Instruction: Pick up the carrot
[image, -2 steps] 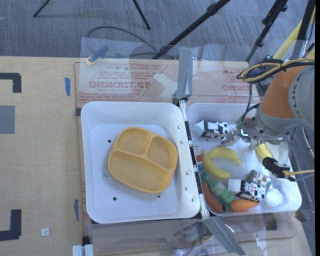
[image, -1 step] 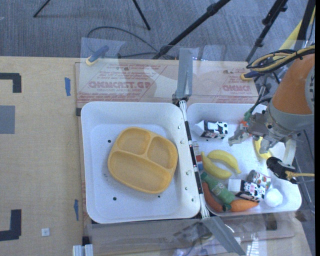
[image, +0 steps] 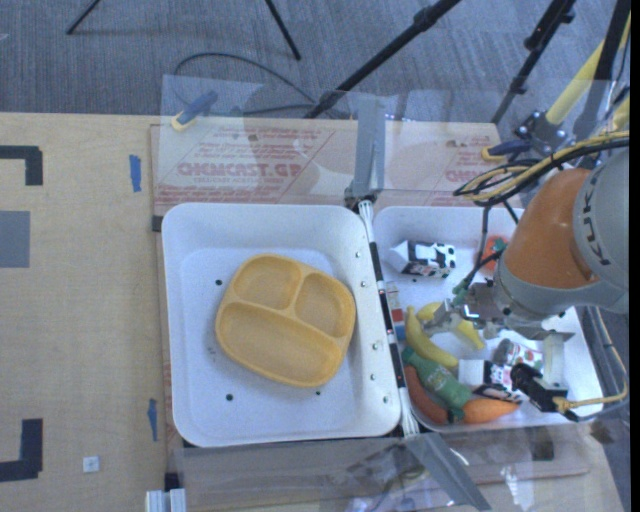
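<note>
The carrot (image: 485, 408) lay at the near edge of the right bin (image: 590, 385), crowded beside a banana (image: 428, 340) and a green bottle (image: 443, 385). The gripper (image: 470, 318) hovered above that pile, probably lining up; its grip could not be judged. A yellow divided plate (image: 285, 320) sat in the left bin (image: 190, 300).

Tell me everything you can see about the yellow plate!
The yellow plate looks like smooth plastic, a rounded rectangle with soft corners. Raised ridges split it into three compartments: two smaller ones toward the far side and one long one nearer the camera. Nothing lies in any of them. It rests flat, turned at a slight angle, near the middle of the left white bin, touching only the bin's floor. The arm is over the other bin, well away from it.
</note>
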